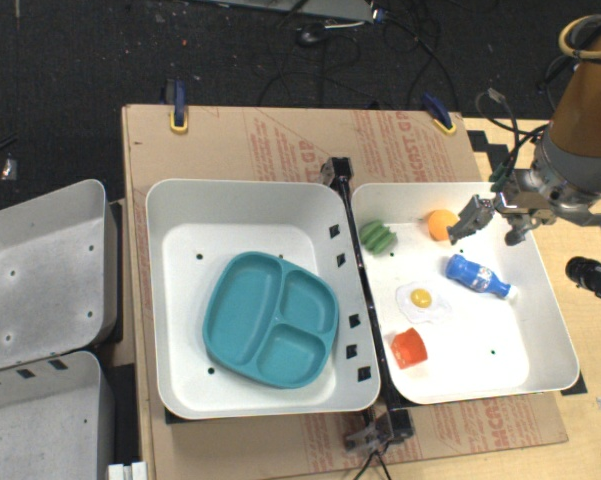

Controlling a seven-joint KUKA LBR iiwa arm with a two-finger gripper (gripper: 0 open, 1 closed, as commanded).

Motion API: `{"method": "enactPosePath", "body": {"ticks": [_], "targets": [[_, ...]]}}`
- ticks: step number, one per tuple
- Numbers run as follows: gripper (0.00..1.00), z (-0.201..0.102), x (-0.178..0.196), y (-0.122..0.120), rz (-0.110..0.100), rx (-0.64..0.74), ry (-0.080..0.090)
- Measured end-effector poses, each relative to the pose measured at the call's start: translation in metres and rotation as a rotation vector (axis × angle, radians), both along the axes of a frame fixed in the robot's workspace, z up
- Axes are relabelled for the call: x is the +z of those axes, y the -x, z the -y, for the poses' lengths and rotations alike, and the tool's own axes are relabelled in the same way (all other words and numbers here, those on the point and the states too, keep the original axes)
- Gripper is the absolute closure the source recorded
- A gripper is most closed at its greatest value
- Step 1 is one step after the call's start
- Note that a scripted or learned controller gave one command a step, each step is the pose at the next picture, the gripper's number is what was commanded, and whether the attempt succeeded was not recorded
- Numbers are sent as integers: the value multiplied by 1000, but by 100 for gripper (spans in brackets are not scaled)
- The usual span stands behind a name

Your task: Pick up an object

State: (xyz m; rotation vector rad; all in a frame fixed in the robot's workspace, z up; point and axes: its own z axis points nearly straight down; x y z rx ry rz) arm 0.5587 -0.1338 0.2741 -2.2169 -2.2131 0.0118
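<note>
Spread fingers [494, 220] hang above blue bottle [477, 276], lying diagonally.

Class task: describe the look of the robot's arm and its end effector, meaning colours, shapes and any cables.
The arm is a thick grey cylinder with an orange band above the wrist. Black cables loop beside it. The end effector is dark metal with two slim fingers.

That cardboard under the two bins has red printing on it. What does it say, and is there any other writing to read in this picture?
Red print on the cardboard, repeated along its far and near edges: reversed or upside down and too blurred to read.
Blue bottle in the right bin: its label is too small to read.
Teal tray: no writing seen.
</note>
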Motion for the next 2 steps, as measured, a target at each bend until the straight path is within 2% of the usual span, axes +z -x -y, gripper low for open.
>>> {"method": "enactPosePath", "body": {"ticks": [1,2], "targets": [[0,0,6,-2,11,2,2],[0,-3,-56,3,6,0,0]]}}
